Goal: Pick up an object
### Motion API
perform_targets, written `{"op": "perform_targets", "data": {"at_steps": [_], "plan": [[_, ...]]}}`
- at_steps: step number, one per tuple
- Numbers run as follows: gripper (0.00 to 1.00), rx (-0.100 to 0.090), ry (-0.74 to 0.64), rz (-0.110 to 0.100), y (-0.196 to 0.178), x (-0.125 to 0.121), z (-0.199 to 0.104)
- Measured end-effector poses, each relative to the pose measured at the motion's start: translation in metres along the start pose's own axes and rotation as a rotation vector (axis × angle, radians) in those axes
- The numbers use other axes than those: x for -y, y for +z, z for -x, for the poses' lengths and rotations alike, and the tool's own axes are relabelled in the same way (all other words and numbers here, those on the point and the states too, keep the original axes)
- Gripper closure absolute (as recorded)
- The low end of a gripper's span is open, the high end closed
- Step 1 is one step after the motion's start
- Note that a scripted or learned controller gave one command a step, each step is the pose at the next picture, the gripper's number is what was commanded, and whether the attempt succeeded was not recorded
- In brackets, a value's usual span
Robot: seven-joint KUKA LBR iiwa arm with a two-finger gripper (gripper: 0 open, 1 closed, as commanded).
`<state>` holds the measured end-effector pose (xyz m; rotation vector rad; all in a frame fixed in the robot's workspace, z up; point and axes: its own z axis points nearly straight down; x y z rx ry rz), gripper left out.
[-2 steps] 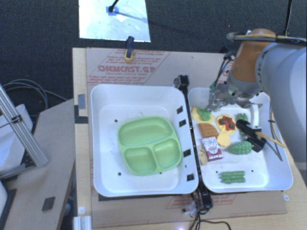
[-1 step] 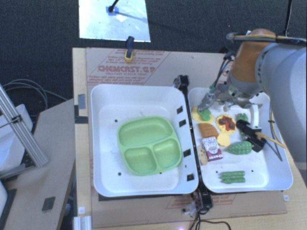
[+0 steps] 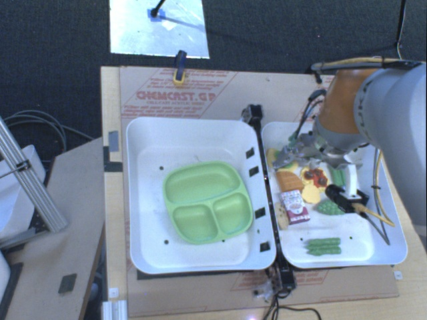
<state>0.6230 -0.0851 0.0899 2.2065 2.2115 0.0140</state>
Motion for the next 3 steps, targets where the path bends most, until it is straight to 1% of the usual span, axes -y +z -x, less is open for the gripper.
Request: {"op": "perform_targets", "data": {"at_steps": [1, 2, 3], "plan": [[1.00, -0.002, 0.001, -0.005, -0.010, 0.000, 0.000], [0.00, -0.003, 0.001, -0.006, -0.009, 0.000, 0.000], [0.00, -0.001, -0.002, 0.005, -0.002, 0.025, 0.000]]}}
